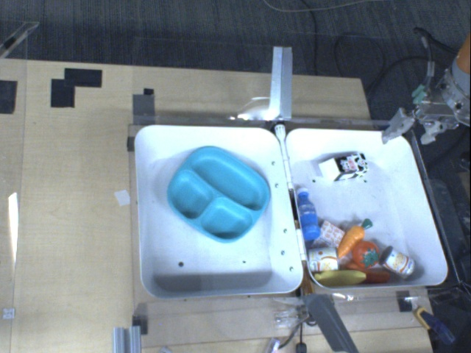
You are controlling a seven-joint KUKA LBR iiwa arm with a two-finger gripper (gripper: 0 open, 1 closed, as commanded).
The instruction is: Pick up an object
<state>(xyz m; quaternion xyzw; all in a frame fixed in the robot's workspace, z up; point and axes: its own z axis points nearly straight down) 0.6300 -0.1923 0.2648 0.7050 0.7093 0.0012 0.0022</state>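
The right bin point(412, 197) holds a small white and black box point(344, 165) near its back. A pile sits in its front left corner: a blue bottle point(306, 217), a toy carrot point(353, 237), a red tomato-like toy point(366, 254), a yellow banana point(341, 276) and small jars point(397, 262). My gripper point(413, 122) hangs at the far right, above the back right corner of the right bin, away from all the objects. Nothing shows between its fingers.
The left bin point(154, 263) holds a blue divided plate point(218, 192). A metal post point(282, 83) rises behind the seam between the bins. Cables point(346, 4) lie on the dark floor at the back.
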